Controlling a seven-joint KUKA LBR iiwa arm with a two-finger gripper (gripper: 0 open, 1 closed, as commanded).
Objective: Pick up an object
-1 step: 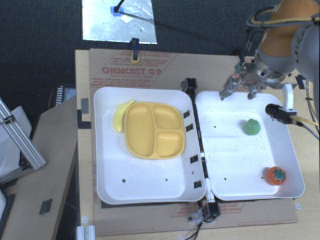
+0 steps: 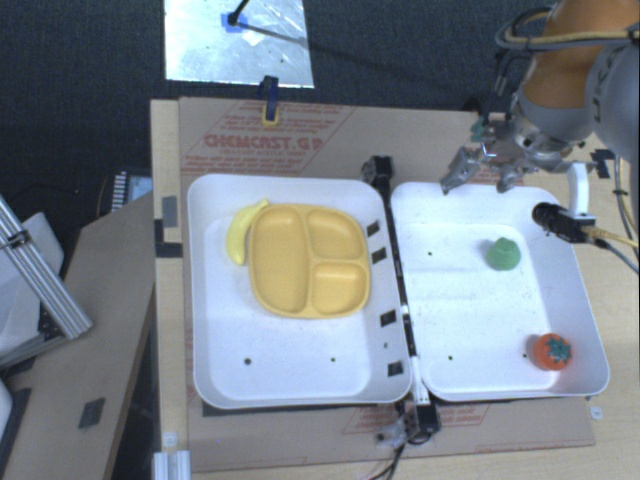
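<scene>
My gripper (image 2: 484,176) hangs over the far edge of the right bin (image 2: 470,368), fingers spread open with nothing between them. A green lumpy object (image 2: 504,254) lies in the right bin, below and slightly right of the gripper. An orange round object with a green top (image 2: 550,351) sits in that bin's near right corner. In the left bin (image 2: 215,368) a yellow divided plate (image 2: 306,261) lies flat, and a yellow banana (image 2: 240,230) rests against its left edge.
The two white bins sit side by side on a cardboard sheet (image 2: 270,138), split by a black-clipped divider (image 2: 392,268). A shiny metal plate (image 2: 238,26) lies beyond the bench. Metal framing (image 2: 35,278) stands at the left.
</scene>
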